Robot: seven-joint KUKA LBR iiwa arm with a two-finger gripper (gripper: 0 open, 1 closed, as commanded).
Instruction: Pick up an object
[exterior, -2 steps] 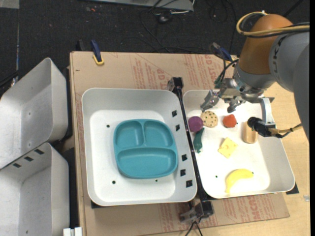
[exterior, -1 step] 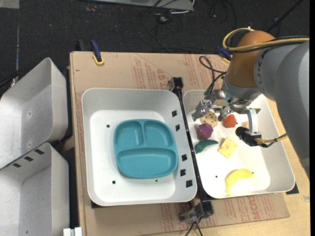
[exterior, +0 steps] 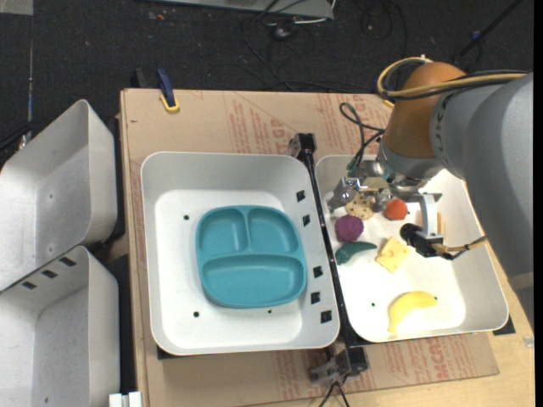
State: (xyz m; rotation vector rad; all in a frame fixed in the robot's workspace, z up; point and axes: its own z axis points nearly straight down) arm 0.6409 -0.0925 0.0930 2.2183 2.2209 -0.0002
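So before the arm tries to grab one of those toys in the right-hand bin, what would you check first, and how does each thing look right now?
1. Toys within reach in the right bin: ok. A purple piece, cookie, red piece, green piece, yellow wedge and banana lie there.
2. Gripper above a toy: ok, it is over the cookie and purple piece.
3. Finger opening: cannot tell.
4. Target stands alone: not ok, cookie, purple piece and red piece crowd together.
5. An easier pick: ok, the banana lies apart.
6. Left bin's teal tray out of the way: ok.
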